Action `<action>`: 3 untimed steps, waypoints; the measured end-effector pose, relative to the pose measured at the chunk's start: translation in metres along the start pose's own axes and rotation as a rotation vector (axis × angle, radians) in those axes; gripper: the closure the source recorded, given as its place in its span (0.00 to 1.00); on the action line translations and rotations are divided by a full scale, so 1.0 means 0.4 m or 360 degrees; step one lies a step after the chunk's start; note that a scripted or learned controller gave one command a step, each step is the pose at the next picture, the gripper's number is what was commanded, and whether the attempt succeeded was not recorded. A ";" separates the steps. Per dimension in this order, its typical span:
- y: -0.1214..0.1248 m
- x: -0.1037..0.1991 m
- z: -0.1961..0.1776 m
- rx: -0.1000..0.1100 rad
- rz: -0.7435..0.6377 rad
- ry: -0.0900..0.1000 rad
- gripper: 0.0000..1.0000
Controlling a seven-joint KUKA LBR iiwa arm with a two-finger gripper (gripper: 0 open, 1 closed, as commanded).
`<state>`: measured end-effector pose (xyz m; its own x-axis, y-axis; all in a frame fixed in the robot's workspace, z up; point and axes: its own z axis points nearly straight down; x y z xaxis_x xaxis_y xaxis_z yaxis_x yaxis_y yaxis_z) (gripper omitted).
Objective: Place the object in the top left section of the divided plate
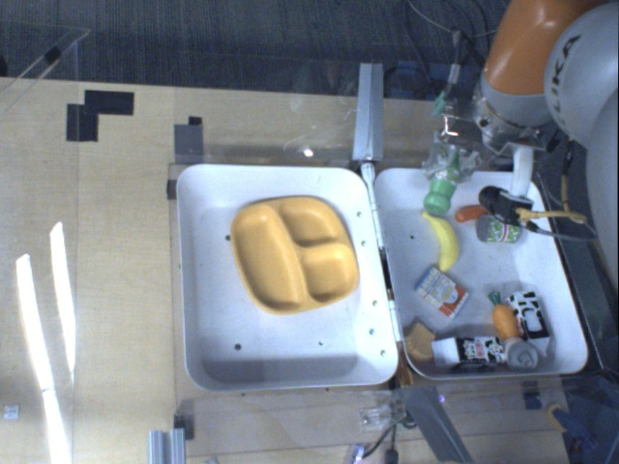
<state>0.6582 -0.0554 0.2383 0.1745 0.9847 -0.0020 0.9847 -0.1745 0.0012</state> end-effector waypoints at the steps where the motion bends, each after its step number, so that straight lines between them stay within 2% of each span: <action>1: -0.012 0.184 0.075 0.0004 -0.0200 0.0003 1.00; 2: 0.006 0.135 0.024 -0.0002 -0.0371 0.0003 1.00; 3: -0.033 0.342 0.138 0.0001 -0.0586 0.0005 1.00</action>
<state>0.6693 0.0817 0.1828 -0.1919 0.9814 0.0008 0.9814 0.1919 0.0002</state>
